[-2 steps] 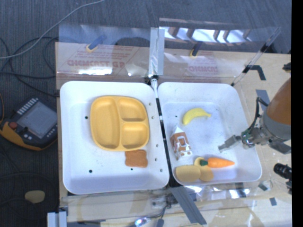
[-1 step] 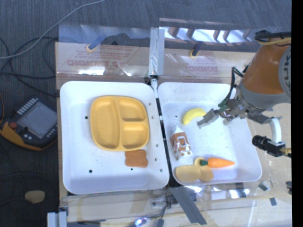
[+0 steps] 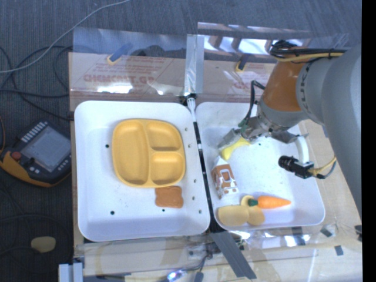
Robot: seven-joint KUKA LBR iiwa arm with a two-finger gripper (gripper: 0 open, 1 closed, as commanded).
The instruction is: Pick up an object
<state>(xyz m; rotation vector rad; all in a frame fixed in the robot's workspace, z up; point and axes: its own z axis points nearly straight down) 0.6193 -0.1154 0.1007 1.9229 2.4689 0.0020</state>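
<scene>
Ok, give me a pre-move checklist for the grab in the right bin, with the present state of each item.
1. End effector inside the right bin: ok.
2. End effector down at the yellow banana-shaped toy: ok, its tip meets the toy's upper end.
3. Toy seen between its fingers: cannot tell.
4. Neighbours apart from the target: ok, the small brown and white box and the carrot lie nearer the camera.
5. Left bin contents out of the way: ok, the yellow divided tray sits beyond the divider.
</scene>
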